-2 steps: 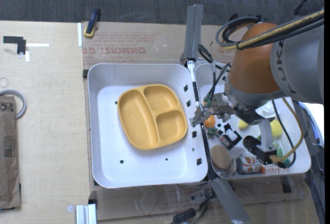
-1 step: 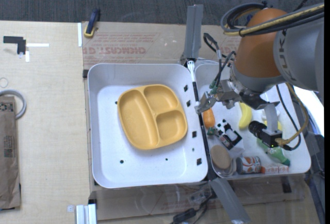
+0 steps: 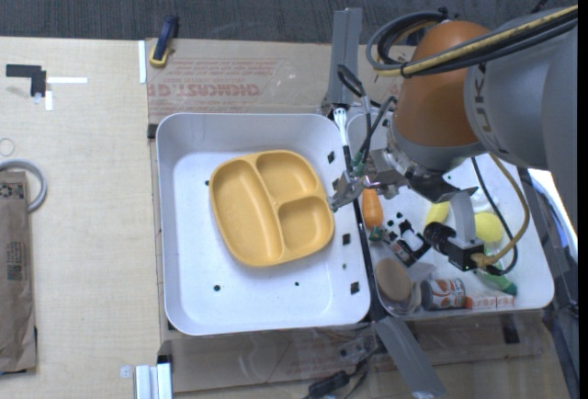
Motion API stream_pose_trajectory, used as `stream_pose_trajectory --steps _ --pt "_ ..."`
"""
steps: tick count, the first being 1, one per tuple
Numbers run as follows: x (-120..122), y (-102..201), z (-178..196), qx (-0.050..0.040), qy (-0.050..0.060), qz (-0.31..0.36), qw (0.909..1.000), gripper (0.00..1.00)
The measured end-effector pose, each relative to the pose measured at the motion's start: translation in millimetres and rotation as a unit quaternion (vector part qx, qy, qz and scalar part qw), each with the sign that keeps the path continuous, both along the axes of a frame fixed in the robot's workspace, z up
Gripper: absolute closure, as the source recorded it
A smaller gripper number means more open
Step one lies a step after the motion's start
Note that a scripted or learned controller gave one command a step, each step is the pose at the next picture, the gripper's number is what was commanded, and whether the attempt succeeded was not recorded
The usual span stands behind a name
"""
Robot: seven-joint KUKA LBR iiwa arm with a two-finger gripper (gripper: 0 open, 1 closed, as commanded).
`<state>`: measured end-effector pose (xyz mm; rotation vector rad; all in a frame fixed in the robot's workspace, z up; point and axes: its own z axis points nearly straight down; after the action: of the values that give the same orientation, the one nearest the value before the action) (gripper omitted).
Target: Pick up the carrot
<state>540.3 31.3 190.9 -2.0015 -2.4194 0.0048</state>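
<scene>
Carrot [image 3: 371, 208]: you see it upright at the right bin's [image 3: 542, 291] left edge, just below the gripper [image 3: 366, 186].
Gripper: directly above the carrot; you cannot tell how its fingers stand.
Plate [image 3: 272, 206]: yellow, three compartments, in the left bin [image 3: 184, 296].
Neighbours: lemon [image 3: 488, 226], can [image 3: 445, 294], right bin.

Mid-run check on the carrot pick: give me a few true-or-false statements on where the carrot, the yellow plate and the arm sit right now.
1. The carrot lies in the right bin. True.
2. The yellow divided plate sits in the right bin. False: it sits in the left bin.
3. The carrot rests on the plate. False: it lies apart from it, just past the wall between the bins.
4. The gripper is above the right bin's left edge, near the carrot. True.
</scene>
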Motion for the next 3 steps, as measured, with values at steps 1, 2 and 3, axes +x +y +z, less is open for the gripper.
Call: stream_pose_trajectory --steps 1,2,3 --pt "19 -18 0 -0.0004 -0.001 0.018 0.9998 0.0" --pt "-25 1 0 0.0 0.0 0.015 0.9999 0.0" --pt "-29 -42 0 0.0001 0.0 -0.02 0.9998 0.0"
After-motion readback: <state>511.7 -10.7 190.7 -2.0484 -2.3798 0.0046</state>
